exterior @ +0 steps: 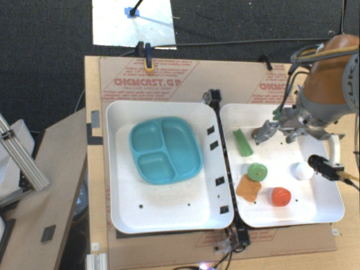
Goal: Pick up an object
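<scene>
Claw above right bin, opening unclear; green stick just beside, lower left.

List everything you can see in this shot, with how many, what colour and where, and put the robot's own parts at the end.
Bins: two, white, side by side on the bench; left bin, right bin.
Divided plate: one, teal, middle of the left bin.
Green stick: one, green, upper left of the right bin.
Round green piece: one, green, right bin, just below the stick.
Orange block: one, orange, right bin, beside the round green piece.
Red piece: one, red-orange, front of the right bin.
White ball: one, white, right side of the right bin.
Arm: one, grey and orange, reaching in from the right.
Gripper: one, grey, above the right bin near the green stick.
</scene>
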Controlling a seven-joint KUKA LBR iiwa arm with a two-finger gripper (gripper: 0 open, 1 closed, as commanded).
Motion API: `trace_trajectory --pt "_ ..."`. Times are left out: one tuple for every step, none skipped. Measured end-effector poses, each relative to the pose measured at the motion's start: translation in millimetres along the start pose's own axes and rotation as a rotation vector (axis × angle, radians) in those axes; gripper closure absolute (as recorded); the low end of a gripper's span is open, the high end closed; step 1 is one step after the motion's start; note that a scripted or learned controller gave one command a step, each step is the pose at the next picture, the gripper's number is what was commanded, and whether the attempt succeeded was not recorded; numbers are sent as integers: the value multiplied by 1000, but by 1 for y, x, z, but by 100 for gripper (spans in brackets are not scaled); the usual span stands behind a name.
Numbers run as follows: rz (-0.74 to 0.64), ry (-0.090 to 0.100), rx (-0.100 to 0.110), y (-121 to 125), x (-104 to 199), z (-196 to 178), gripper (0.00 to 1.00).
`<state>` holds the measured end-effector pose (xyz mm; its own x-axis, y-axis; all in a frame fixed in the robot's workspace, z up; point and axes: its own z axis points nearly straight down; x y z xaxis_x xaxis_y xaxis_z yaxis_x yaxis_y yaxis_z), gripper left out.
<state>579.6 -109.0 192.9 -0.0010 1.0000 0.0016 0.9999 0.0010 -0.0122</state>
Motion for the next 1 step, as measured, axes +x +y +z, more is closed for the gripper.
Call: trace_trajectory --pt "-2 -1 -13 3 0 -8 0"
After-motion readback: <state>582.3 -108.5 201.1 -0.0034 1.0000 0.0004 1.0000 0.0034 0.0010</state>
